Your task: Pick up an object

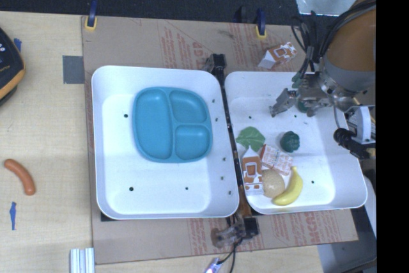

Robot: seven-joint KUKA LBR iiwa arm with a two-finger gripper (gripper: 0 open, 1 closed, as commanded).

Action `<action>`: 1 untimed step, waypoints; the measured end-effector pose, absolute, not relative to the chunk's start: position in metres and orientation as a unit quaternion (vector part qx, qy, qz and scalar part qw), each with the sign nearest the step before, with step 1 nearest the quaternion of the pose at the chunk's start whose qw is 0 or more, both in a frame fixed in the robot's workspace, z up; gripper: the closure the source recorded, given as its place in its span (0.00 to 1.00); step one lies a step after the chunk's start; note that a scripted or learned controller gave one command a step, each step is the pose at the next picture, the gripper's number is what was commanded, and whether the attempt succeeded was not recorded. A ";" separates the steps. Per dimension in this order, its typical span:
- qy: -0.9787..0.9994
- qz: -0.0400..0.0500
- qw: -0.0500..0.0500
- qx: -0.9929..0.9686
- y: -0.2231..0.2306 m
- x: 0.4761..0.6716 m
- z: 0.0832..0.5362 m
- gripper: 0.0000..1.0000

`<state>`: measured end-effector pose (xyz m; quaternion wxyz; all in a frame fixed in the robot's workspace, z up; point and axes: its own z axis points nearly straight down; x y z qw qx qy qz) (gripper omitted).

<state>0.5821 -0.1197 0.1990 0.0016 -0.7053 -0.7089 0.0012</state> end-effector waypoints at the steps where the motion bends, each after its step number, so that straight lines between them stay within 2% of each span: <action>1: -0.708 0.003 0.002 -0.706 -0.176 0.568 0.111 0.00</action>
